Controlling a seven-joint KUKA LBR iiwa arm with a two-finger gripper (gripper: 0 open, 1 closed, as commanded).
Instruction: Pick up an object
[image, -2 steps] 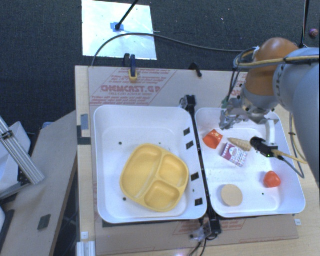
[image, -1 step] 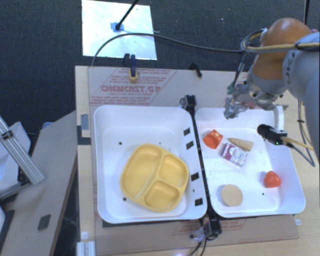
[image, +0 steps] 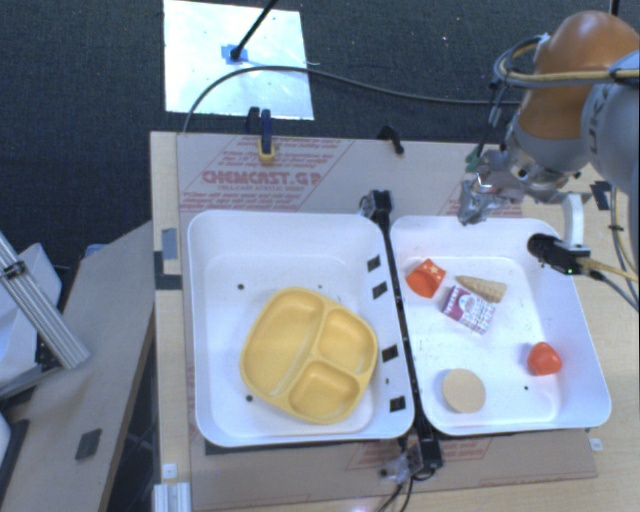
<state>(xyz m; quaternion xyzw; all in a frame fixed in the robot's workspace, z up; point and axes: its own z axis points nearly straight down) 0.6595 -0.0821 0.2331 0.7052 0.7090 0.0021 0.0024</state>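
Nearest me, the pale wooden desk carries two shallow white plastic bins side by side. One yellow three-compartment plastic tray fills much of the left bin, with bare floor around it. Five small pieces sit well apart in the right bin: round tan disc, maroon-and-white packet, tan wedge, orange-red block, red ball. Over its far rim hangs the claw, its state impossible to tell.

The right bin holds five small things. An orange-red block lies near its far left corner. A tan cone and a red-white packet lie near its middle. A tan disc lies by its near wall, a red-orange ball near its right wall.
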